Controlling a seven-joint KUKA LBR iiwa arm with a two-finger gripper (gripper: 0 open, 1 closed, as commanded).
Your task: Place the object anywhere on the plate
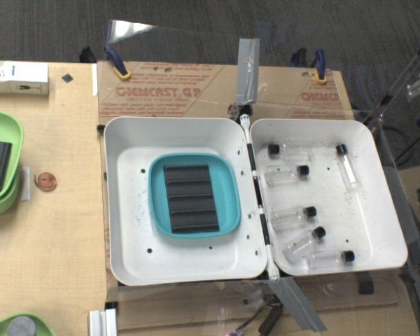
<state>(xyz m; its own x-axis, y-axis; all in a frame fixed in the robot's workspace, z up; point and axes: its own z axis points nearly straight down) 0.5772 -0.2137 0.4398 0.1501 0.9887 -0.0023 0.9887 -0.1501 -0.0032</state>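
Jaws, wide or narrow, cannot be told from this view. Six small clear vials with black caps are lying on their sides in the right bin [378, 208], scattered and apart from one another: one [288, 150] near the top left corner, one [283, 176] just below it, one longer tube [348, 170] running down the upper right part, one [290, 219] at mid left, one [299, 244] tilting diagonally below that, and one [325, 260] lying along the near wall. Their see-through bodies are nearly fading into the white floor of the bin, so the dark caps are marking them most clearly. The plate [227, 187] is sitting in the middle of the left bin [126, 187]; it is a teal, rounded-square dish with a smooth raised rim, and a black ribbed rectangular insert [190, 198] is covering its centre. Both bins are shallow, glossy white plastic with rounded corners, touching along their shared edge. A brown printed cardboard sheet [168, 89] is lying under them, with two blue-and-yellow clamps [116, 63] [320, 67] gripping its far edge. To the left, the pale wooden surface [49, 257] is carrying a light green tray [7, 138], a white box [17, 79] and a small round reddish disc [46, 180].
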